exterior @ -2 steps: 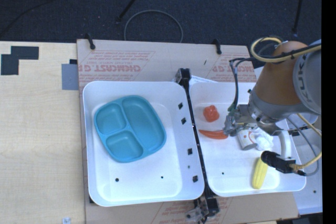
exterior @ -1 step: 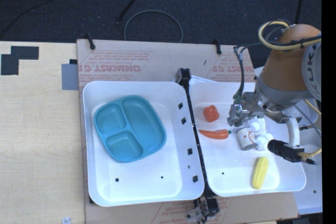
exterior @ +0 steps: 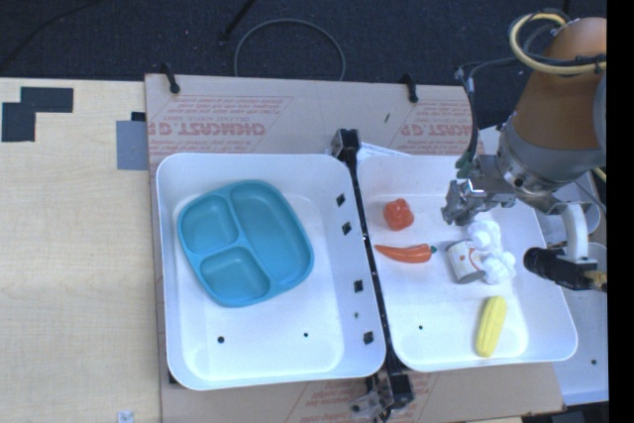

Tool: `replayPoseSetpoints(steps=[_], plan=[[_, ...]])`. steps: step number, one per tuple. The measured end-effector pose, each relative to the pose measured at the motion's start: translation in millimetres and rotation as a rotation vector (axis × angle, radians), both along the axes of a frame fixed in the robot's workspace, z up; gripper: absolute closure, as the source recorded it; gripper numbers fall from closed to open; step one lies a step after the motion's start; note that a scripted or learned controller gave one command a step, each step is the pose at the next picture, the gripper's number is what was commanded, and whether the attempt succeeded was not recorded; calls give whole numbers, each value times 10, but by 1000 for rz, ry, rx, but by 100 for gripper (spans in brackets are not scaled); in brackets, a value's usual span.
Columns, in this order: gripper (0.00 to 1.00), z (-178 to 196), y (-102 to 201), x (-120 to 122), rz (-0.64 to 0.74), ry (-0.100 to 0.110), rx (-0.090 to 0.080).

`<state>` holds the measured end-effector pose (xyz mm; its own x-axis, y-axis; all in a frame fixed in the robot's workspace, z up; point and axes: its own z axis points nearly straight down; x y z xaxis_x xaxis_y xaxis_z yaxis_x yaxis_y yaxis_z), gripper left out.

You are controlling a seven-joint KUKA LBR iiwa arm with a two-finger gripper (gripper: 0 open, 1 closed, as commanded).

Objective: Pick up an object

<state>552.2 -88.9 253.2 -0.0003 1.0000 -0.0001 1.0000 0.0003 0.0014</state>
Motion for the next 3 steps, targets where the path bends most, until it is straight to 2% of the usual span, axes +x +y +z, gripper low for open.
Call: replayPoseSetpoints(steps=[1,3], plan=[[100,-135,560,43,4,6,2],[100,-71,1742,-34,4,4,0]])
